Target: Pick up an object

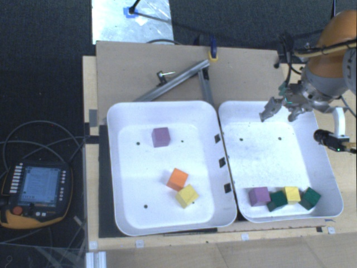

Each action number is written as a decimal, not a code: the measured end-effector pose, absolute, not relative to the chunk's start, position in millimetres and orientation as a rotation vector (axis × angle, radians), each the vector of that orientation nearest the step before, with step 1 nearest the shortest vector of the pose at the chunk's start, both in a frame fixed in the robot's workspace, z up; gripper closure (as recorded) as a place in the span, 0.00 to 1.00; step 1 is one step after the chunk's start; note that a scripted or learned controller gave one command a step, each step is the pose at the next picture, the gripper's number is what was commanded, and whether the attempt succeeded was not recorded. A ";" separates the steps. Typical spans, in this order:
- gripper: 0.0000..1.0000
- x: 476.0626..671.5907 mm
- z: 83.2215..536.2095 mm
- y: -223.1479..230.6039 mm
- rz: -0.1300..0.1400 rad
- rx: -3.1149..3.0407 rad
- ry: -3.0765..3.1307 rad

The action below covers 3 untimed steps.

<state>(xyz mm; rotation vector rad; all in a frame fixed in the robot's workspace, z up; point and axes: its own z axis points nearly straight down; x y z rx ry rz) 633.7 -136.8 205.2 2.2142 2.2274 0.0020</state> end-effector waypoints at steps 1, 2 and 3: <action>0.00 633.8 205.3 -136.8 0.001 2.214 2.227; 0.00 630.1 155.1 -127.2 -0.003 2.217 2.229; 0.00 636.0 97.9 -133.6 -0.003 2.219 2.226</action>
